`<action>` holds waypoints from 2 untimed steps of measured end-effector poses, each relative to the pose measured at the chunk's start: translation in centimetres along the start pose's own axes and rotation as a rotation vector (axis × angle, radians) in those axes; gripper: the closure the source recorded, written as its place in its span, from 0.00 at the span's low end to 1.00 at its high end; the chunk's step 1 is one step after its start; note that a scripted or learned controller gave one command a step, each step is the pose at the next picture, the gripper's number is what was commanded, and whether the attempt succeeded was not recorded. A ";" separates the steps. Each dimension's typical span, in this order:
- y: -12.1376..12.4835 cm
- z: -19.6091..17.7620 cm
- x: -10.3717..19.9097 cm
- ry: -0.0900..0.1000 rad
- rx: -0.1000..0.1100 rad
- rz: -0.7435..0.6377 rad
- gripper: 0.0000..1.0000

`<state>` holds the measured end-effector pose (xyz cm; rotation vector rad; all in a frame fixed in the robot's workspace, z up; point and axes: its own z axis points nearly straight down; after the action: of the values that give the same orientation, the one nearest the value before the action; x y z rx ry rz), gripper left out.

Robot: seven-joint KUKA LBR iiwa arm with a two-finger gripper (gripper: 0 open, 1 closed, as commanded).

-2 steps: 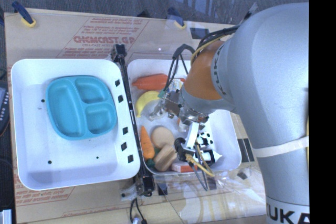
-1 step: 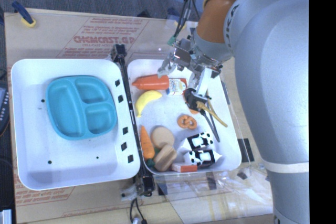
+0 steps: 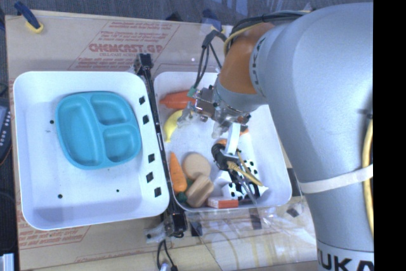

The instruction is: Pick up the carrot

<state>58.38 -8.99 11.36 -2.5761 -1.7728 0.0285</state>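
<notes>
A single camera sits fixed above the bench (image 3: pixel 95 41) and looks down at a slant, near enough that the left bin (image 3: pixel 38 200) and the right bin (image 3: pixel 279 168) span most of the frame (floor shows beyond the bench's far edge). The arm (image 3: pixel 317 92) enters from the right side, looming large and close to the lens.

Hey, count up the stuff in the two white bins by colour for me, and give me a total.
Blue: 1, the divided plate
Orange: 2, the carrot and another orange piece near the far rim
Yellow: 1, a banana-like piece
Tan: 2, the bread-like pieces
Black-and-white spotted: 1
Total: 7 that I can tell apart
</notes>
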 end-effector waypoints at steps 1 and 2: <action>-1.1 -8.2 4.6 0.011 -0.021 0.035 0.00; -3.9 -7.6 2.9 0.004 -0.011 0.026 0.00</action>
<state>55.96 -4.91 19.04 -2.6052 -1.7426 0.0144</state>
